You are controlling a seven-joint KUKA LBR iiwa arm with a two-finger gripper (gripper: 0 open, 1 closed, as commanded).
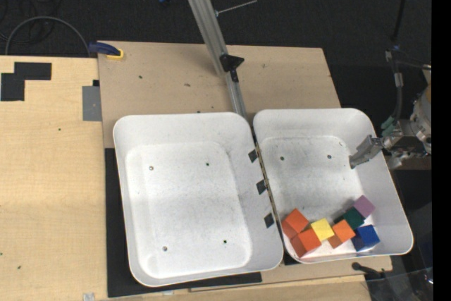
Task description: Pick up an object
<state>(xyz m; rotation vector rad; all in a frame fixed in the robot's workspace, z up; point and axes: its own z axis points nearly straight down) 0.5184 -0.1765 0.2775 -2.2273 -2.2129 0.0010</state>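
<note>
Two shallow white bins sit side by side on the wooden table (282, 74). The left bin (184, 197) shows a bare speckled floor. The right bin (324, 151) carries a cluster of small blocks, all gathered in its near corner, toward 5 o'clock of the bin.

Contents of that cluster: an orange-red block (296, 220) at the 9 o'clock end, with a second red block (306, 242) just below it, the two touching. A yellow block (323, 230) sits beside them toward 3 o'clock. An orange block (343, 230) follows, touching the yellow one. A dark green block (353, 216) lies just behind the orange one, a purple block (363, 206) at the 1 o'clock end of the group, and a blue block (366, 237) at the 4 o'clock end, close against the bin wall.

The gripper (364, 150) is over the right bin's 3 o'clock rim, entering from the right edge of the view. It is well apart from the blocks, which lie toward 6 o'clock of it. Its fingers appear as one dark grey shape; I cannot tell how far apart they stand. No block is seen between them.

A slanted metal rail (204, 17) runs from 12 o'clock down to the gap between the bins. A blue and yellow clamp (107, 49) rests at the table's 10 o'clock corner.
</note>
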